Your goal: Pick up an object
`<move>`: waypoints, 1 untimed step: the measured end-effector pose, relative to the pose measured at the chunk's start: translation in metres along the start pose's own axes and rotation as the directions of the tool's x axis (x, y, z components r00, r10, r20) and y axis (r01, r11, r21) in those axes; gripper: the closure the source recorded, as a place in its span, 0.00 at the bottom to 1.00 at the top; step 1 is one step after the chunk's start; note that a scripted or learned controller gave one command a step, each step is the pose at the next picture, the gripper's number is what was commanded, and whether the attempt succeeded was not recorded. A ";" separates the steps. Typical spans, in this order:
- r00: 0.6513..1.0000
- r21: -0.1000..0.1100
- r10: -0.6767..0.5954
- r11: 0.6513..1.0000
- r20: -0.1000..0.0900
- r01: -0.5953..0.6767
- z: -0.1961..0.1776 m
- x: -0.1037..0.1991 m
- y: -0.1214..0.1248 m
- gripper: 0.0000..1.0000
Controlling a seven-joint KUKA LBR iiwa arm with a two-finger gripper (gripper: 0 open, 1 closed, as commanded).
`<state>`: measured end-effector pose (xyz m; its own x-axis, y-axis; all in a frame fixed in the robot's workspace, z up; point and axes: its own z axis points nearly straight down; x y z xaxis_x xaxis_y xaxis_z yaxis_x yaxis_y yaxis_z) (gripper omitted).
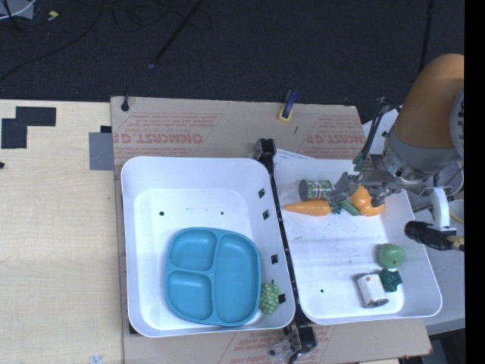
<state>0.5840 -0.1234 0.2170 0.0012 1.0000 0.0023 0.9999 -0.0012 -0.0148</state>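
Carrot [309,208] lies in the right bin [424,302], near its left wall, with a small can [316,189] just behind it. Gripper [353,190] hangs just right of the carrot, beside an orange toy [367,202]; whether it grips anything cannot be told. Green ball [392,255] sits farther right of the carrot

the left bin [140,203] holds a divided plate [212,275] with grapes [269,297] just right of it. the right bin [341,309] holds a can [314,189], a carrot [309,208] before it, and an apple [392,255] farther right.
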 end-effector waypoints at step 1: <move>1.000 -0.012 -0.002 1.000 0.001 0.002 -0.008 0.000 0.003 0.00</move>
<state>0.5866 -0.1235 0.2245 -0.0006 1.0000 0.0010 1.0000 0.0006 -0.0025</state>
